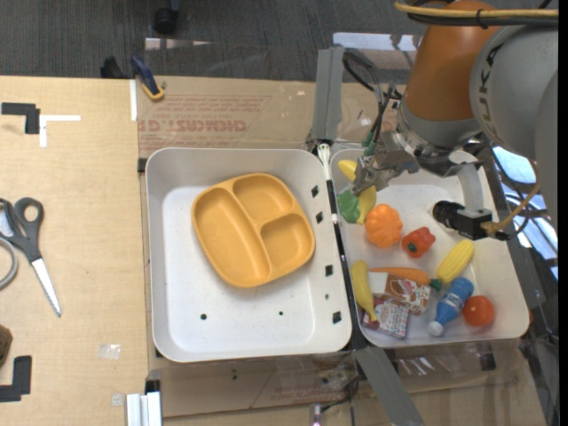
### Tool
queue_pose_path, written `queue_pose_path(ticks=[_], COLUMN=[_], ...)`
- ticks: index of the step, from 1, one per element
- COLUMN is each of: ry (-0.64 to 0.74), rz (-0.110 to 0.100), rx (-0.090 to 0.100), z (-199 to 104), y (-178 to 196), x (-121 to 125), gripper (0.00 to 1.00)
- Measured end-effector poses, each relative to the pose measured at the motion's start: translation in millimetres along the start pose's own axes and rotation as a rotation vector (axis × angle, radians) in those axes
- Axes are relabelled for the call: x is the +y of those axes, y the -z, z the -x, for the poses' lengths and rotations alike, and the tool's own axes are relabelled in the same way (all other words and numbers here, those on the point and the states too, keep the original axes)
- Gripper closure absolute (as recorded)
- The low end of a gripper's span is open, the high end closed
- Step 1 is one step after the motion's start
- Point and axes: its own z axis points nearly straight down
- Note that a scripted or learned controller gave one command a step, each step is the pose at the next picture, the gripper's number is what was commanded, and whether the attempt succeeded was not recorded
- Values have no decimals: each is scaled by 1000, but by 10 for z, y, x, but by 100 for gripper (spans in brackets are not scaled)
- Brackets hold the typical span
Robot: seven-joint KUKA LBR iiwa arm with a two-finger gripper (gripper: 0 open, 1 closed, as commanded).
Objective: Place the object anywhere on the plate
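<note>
An orange plate point(253, 227) with three compartments lies in the left bin point(173, 264), and nothing rests on it. My gripper point(366, 180) hangs low over the far left corner of the right bin point(506, 282). Right beneath it sit a yellow toy point(346, 167) and a green pepper point(349, 207). An orange pumpkin point(383, 225) sits just to the near side of the gripper. The gripper's body hides whatever may be between its tips.
The right bin also holds a red pepper point(418, 241), a corn cob point(454, 260), a banana point(361, 287), a carrot point(404, 275), a snack packet point(399, 311), a blue bottle point(448, 304) and a tomato point(478, 311). Scissors point(31, 247) lie on the bench at left.
</note>
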Motion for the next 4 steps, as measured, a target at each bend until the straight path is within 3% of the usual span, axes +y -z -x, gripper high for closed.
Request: queue_pose_path(ticks=[1, 2, 3, 4], ry=[113, 205, 435, 435], rz=[-2, 2, 5, 5], rx=[2, 0, 0, 0], z=[-564, -942, -1814, -1812], y=[-304, 7, 254, 255], x=[-304, 201, 27, 27], gripper=[100, 100, 100, 0])
